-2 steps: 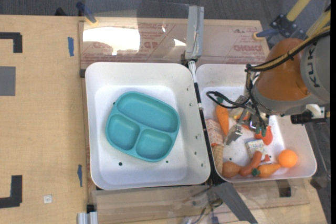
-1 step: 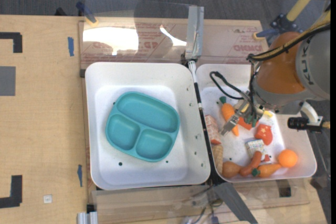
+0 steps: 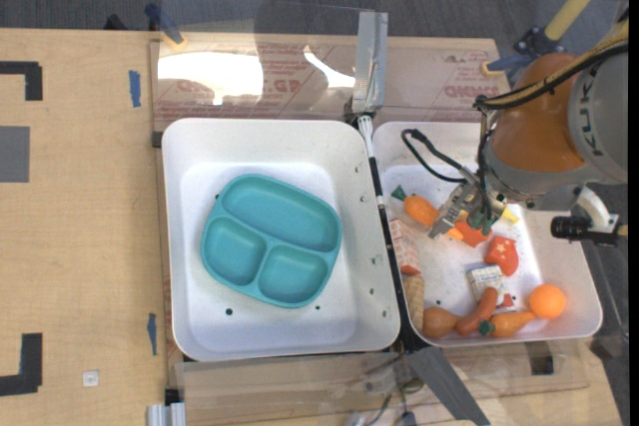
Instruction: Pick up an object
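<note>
- the gripper [image 3: 465,217] hangs low in the right bin [image 3: 584,319], over a small orange piece [image 3: 467,233] that lies just under its tips; whether that piece is between the fingers, and how wide they stand, i cannot tell.
- that orange piece is short and blocky, bright orange-red; its long axis is too hidden by the gripper to read.
- just left of the gripper lies a small orange carrot-like piece [image 3: 420,211], long axis slanting from upper left to lower right.
- below and right of the gripper sits a red piece [image 3: 504,254], roundish, with a pale spot on it.
- further below the gripper, near the bin's front wall, a long orange carrot [image 3: 511,322] lies almost level, its thin end toward the right, touching a round orange ball [image 3: 547,301].
- a reddish stick-shaped piece [image 3: 478,311] leans across that carrot, running from lower left to upper right.
- a brown pear-shaped piece [image 3: 438,320] rests at the front left, well below the gripper.
- the left bin [image 3: 190,155], well left of the gripper, bears a teal divided plate [image 3: 271,239] with three compartments.
- the arm's grey casing [image 3: 605,120] at the right edge bears dark letters reading "ku".
- red print on the clear sheet [image 3: 240,80] behind the bins is too faint to read.
</note>
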### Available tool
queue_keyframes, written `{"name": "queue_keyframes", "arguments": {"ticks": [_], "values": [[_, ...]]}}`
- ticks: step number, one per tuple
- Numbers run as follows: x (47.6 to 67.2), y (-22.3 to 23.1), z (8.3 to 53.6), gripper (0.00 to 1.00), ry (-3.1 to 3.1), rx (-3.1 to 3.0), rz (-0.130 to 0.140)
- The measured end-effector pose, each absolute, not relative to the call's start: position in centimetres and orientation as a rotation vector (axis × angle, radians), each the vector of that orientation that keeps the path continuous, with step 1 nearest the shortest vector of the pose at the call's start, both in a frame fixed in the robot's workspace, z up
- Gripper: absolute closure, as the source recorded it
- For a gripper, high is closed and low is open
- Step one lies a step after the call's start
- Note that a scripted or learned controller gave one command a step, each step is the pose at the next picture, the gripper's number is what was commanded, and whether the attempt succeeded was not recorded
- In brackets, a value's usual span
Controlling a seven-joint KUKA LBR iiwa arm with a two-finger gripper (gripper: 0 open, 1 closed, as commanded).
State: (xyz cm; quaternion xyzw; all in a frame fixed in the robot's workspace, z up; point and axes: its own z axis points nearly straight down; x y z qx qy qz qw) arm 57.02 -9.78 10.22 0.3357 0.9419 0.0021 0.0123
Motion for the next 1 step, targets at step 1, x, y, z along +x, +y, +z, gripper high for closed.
{"name": "queue_keyframes", "arguments": {"ticks": [1], "values": [[60.30, -3.63, 21.65, 1.00, 2.961, 1.010, 0.008]]}}
